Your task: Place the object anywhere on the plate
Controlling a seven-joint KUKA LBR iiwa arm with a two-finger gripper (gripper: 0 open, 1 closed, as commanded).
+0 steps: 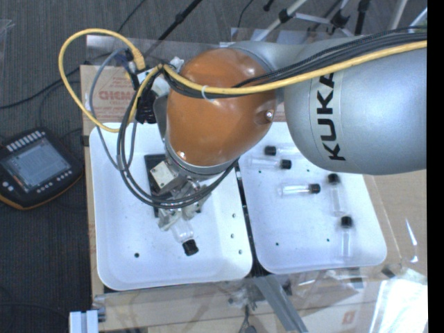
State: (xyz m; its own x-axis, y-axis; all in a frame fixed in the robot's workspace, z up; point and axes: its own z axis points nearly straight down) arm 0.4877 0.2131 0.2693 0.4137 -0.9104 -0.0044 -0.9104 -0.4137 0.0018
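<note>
Hovering over the left bin (118, 255), the claw (175, 222) pinches a black-capped vial (186, 241); dark carpet (41, 40) around.

From my seat the arm (298, 96) blocks the far part of the left bin (125, 255) behind the gripper (177, 220). A clear vial (186, 241) sits right at its tip; I cannot tell whether it's gripped.
</note>
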